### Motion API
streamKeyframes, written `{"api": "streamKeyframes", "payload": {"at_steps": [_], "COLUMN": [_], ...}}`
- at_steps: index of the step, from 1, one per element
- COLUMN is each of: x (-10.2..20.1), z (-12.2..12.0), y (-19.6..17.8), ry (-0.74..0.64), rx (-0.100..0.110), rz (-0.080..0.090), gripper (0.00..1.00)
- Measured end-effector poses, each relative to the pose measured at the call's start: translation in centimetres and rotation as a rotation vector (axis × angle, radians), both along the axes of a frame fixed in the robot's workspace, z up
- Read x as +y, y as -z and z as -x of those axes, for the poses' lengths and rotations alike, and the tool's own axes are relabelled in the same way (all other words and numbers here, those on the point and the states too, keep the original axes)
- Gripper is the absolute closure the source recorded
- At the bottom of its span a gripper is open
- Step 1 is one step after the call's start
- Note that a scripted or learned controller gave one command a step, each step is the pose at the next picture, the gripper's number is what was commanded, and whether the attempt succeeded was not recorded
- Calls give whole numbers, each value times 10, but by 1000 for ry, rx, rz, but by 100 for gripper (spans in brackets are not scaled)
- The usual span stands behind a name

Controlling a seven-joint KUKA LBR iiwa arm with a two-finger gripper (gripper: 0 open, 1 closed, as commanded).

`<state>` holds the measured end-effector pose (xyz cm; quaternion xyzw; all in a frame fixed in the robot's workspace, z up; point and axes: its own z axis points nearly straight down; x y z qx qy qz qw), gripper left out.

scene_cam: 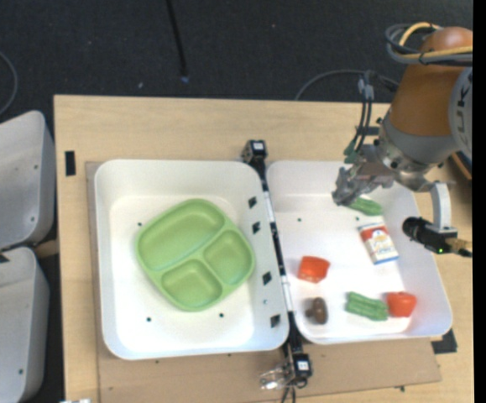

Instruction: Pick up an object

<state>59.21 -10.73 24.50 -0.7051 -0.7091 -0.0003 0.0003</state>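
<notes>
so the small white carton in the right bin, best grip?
Come straight down on the white carton and close across its short width. It lies flat, long axis running toward the camera, with bare bin floor on both long sides.

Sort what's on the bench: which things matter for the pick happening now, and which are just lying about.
In play: gripper, low over the small green piece in the right bin.

Lying about: white carton, orange piece, brown lump, green vegetable, red piece, green divided plate, left bin.
</notes>
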Motion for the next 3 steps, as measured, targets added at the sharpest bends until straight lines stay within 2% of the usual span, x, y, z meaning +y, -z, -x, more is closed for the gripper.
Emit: {"api": "streamKeyframes", "payload": {"at_steps": [2,3], "x": [89,144], "z": [35,47], "y": [8,15], "ry": [0,-1], "rx": [1,1], "rz": [0,-1], "gripper": [100,100]}}
